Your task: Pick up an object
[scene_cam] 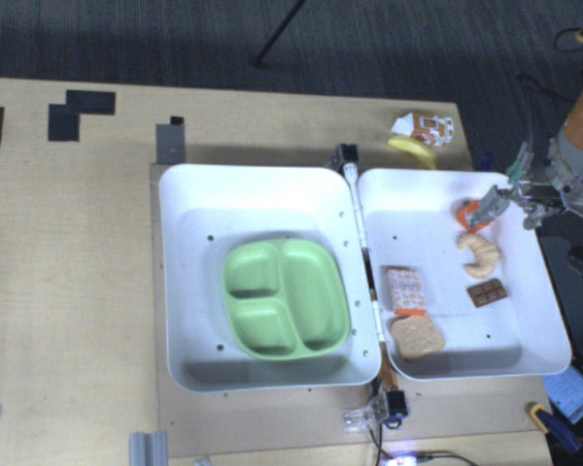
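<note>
The right bin (539,343) holds several toy foods. A small red-orange piece (471,214) lies near its back right, with a pale croissant (483,252) just in front of it. A brown chocolate square (487,293) lies nearer the front. A pink-white wafer (404,288) and a slice of bread (417,336) lie by the bin's left wall. My gripper (513,207) reaches in over the right bin's far right edge, its tip right beside the red-orange piece. Whether it touches the piece I cannot tell.
The left bin (189,212) holds a green divided plate (284,296). A yellow banana and a small packet (423,131) lie on the bench behind the right bin. A black clamp (347,155) stands at the back where the bins meet. Cables sit at the front edge.
</note>
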Robot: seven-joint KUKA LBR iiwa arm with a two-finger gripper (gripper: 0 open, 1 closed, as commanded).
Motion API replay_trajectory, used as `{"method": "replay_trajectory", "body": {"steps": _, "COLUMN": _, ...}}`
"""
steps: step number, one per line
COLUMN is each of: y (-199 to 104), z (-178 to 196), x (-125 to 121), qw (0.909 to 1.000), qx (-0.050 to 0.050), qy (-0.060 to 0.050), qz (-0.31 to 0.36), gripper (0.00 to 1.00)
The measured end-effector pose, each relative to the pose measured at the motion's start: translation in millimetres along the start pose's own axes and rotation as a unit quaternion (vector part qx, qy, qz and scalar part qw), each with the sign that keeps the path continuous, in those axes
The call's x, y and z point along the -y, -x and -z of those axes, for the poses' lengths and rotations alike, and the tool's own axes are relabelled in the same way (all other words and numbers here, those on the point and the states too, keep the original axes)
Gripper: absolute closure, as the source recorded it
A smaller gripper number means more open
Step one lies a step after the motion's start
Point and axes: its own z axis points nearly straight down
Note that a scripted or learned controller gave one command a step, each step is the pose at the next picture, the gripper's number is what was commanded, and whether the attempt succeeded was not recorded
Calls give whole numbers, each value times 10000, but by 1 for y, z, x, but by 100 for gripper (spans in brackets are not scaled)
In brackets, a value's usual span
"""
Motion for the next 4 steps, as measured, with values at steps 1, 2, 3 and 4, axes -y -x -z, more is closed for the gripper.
{"method": "replay_trajectory", "body": {"steps": 1, "y": -16, "z": -133, "x": -18, "qw": 10000, "qx": -7, "qy": -21, "qz": 6, "gripper": 0}}
{"method": "replay_trajectory", "body": {"steps": 2, "y": -16, "z": -120, "x": -21, "qw": 10000, "qx": 1, "qy": 16, "qz": 14, "gripper": 100}}
{"method": "replay_trajectory", "body": {"steps": 3, "y": 35, "z": -72, "x": -63, "qw": 10000, "qx": 12, "qy": 22, "qz": -11, "gripper": 100}}
{"method": "replay_trajectory", "body": {"steps": 4, "y": 34, "z": -73, "x": -62, "qw": 10000, "qx": 7, "qy": 13, "qz": -4, "gripper": 0}}
